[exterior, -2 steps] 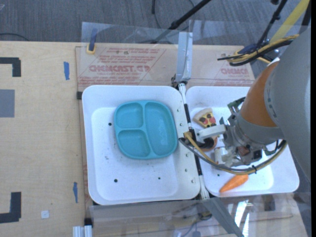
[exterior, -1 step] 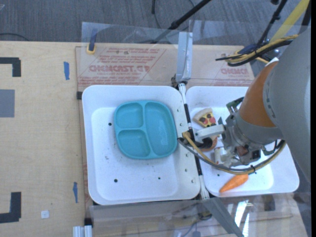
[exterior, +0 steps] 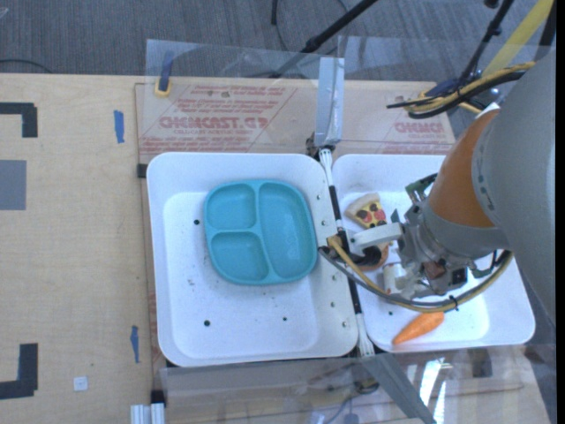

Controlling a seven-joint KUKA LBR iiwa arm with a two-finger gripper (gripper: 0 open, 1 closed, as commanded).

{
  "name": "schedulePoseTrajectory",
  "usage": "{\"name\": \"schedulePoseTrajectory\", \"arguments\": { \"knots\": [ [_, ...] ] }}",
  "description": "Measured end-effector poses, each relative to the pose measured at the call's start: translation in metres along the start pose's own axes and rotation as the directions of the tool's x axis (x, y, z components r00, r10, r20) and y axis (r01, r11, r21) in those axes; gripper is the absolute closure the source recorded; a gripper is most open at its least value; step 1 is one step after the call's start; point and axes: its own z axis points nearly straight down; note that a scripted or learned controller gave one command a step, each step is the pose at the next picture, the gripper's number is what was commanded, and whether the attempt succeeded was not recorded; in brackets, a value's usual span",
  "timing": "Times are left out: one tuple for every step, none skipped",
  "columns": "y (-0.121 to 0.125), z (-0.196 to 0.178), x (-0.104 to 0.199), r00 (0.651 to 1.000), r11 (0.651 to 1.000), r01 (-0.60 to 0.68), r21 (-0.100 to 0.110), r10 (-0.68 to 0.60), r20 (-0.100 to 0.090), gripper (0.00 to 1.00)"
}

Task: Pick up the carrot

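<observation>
Carrot [exterior: 418, 327] beside arm [exterior: 461, 193], pizza slice [exterior: 366, 210] well apart

Looking down at a slant on two white bins: left bin [exterior: 177, 325], right bin [exterior: 503, 321], side by side, meeting along the middle wall.
In left bin, toward back right: teal plate [exterior: 262, 232], three compartments, lying flat.
Over right bin: grey arm [exterior: 521, 148] reaching in from the right, orange band above wrist, gripper [exterior: 402, 276] low near bin's middle.
Near right bin's front edge: carrot [exterior: 418, 327], lying flat, slanted, just beside gripper; contact hard to tell.
At back left of right bin: tan wedge [exterior: 367, 210], red and dark spots, close to middle wall.
</observation>
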Motion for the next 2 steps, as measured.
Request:
{"name": "schedulePoseTrajectory", "arguments": {
  "knots": [
    [-0.003,0.0,0.0007,1.0,1.0,-0.002,0.0,0.002,0.0,1.0],
    [-0.0084,-0.0001,0.0019,1.0,1.0,-0.003,0.0,0.003,-0.001,1.0]
  ]
}}
